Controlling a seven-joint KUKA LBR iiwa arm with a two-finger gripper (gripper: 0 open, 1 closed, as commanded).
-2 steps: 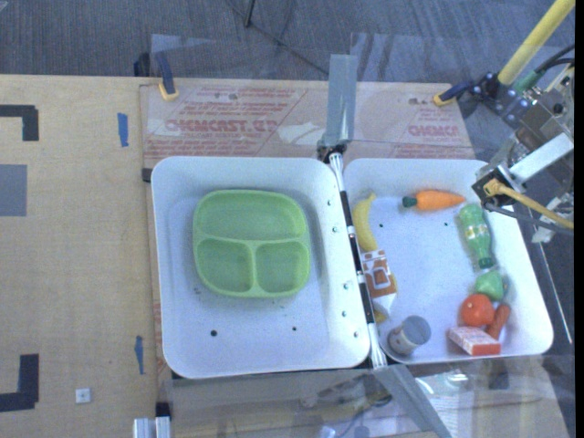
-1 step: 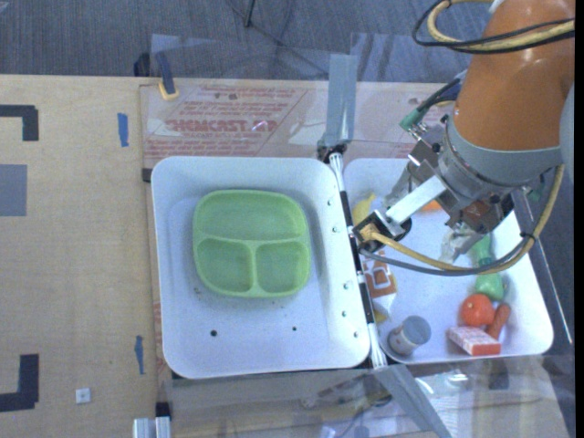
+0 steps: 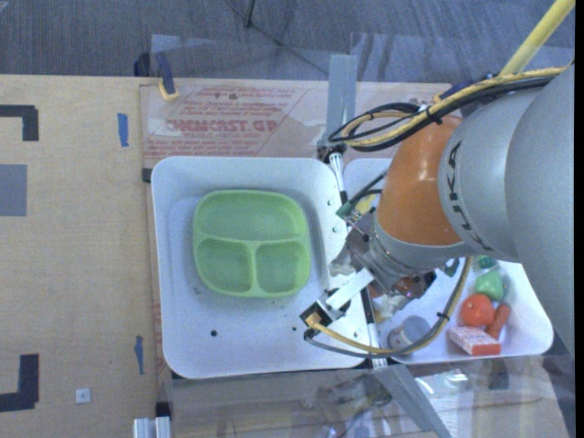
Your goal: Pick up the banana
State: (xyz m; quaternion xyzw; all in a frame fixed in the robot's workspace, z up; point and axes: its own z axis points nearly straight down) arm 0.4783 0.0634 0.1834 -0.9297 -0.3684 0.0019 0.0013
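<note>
Grip state unreadable: gripper (image 3: 392,286) is sitting beneath the wrist, and the arm (image 3: 511,153) is covering it from above, so clamped or released cannot be told.

Arm is reaching in from the right. Its orange band (image 3: 420,190) is hanging over the left part of the right bin (image 3: 540,328), with the wrist close to the wall between the 2 bins.

Task item, banana (image 3: 366,205): a pale yellow sliver is peeking out at the band's left edge, near the right bin's far left corner. Everything else is lying hidden under the arm, so the identification is tentative.

Right bin is also holding:
- 1 red-orange round fruit (image 3: 475,310)
- 1 green piece (image 3: 490,285) just behind it
- 1 small orange piece (image 3: 501,318) touching the fruit's right side
- 1 pink block (image 3: 474,340) by the front rim
- 1 grey cup (image 3: 415,328) near the wrist

Left bin (image 3: 173,245) is holding 1 green plate (image 3: 251,243) with 3 compartments. It is lying flat toward the far half, apart from the gripper.
</note>
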